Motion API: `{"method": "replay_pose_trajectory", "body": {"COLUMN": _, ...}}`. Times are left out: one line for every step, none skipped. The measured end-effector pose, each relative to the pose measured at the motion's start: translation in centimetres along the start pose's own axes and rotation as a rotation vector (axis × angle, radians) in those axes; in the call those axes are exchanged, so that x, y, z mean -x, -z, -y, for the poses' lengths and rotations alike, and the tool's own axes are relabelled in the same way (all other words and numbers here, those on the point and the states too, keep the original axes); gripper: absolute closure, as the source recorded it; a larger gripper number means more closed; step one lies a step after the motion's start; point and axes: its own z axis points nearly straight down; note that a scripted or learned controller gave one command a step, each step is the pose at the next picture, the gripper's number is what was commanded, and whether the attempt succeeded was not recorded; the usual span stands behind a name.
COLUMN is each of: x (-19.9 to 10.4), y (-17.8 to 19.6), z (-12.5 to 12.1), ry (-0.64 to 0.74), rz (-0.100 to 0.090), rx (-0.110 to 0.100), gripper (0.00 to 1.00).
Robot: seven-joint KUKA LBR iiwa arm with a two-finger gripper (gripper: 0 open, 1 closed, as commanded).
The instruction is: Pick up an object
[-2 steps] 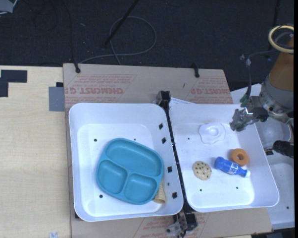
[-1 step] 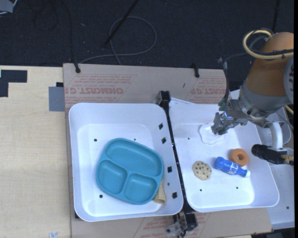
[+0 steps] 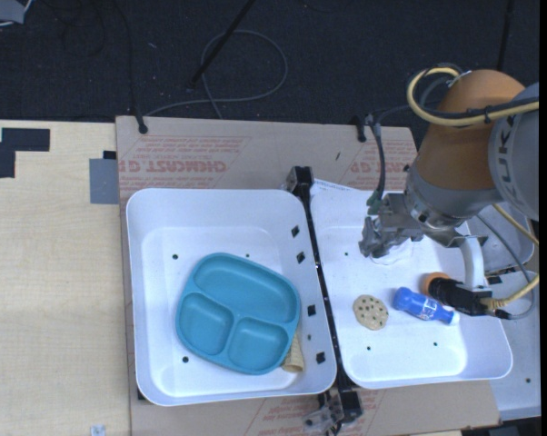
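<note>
My gripper (image 3: 379, 245) hangs low over the far left part of the right bin (image 3: 492, 361), close to its floor. A round chocolate-chip cookie (image 3: 371, 312) lies in front of it, apart from it. To the cookie's right lies a blue bottle (image 3: 423, 305) on its side. Just behind the bottle a small orange thing (image 3: 432, 282) peeks out, partly hidden. A pale patch under the gripper is too faint to identify.
The left bin (image 3: 151, 243) holds a blue divided plate (image 3: 237, 312), with a tan piece (image 3: 294, 359) sticking out from under its near right edge. A black divider (image 3: 313, 271) runs between the bins. The grey and orange arm (image 3: 464, 143) rises over the right bin's far right.
</note>
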Motion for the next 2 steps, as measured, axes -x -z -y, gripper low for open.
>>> {"method": "replay_pose_trajectory", "body": {"x": -6.0, "y": 0.3, "z": 0.8, "ry": 0.002, "rz": -0.001, "rx": 0.0, "gripper": 1.0}}
{"method": "replay_pose_trajectory", "body": {"x": -11.0, "y": 0.8, "z": 0.3, "ry": 0.001, "rz": 0.0, "rx": 0.002, "gripper": 1.0}}
